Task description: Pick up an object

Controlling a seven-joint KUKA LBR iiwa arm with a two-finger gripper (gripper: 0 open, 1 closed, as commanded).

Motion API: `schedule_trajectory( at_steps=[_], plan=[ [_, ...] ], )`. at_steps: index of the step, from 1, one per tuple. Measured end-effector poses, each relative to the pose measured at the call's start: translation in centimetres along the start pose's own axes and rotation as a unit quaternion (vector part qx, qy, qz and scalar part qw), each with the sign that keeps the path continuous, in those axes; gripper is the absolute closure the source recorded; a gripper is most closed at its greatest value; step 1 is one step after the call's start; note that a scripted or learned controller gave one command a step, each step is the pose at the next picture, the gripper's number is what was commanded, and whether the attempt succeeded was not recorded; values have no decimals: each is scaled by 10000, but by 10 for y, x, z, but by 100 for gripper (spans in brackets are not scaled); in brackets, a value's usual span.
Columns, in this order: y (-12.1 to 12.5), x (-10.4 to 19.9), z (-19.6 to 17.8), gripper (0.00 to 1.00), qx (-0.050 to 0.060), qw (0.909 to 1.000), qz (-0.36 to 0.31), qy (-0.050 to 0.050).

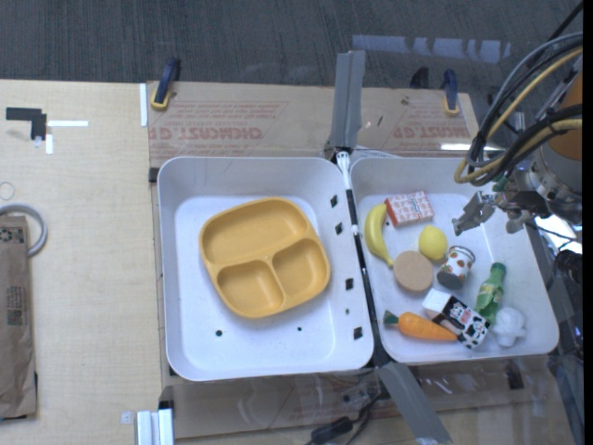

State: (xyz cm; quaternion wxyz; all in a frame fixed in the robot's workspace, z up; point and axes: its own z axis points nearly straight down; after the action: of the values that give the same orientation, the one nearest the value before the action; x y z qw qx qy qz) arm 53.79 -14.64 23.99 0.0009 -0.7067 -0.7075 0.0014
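We see the grey two-finger claw (pixel 478 213) hovering, fingers apart and empty, over the right shallow white bin (pixel 542 290), with the round yellow plastic lemon (pixel 432 242) and its neighbours unlifted below, so the pick remains ahead.

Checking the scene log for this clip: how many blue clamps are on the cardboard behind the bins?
2. One clamp sits at the cardboard's far left corner, the other clamp near its far right corner. The arm's cables could hide more on the right.
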Motion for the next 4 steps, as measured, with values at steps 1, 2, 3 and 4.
schedule_trajectory(
  at_steps=[1,2,3,4],
  plan=[
    [53,20,148,0,-19,9995,309,-4],
    [10,15,123,0,-7,9976,699,2],
    [68,-2,148,0,-10,9993,379,-2],
    [-6,-50,148,0,-15,9984,-570,-2]
  ],
)
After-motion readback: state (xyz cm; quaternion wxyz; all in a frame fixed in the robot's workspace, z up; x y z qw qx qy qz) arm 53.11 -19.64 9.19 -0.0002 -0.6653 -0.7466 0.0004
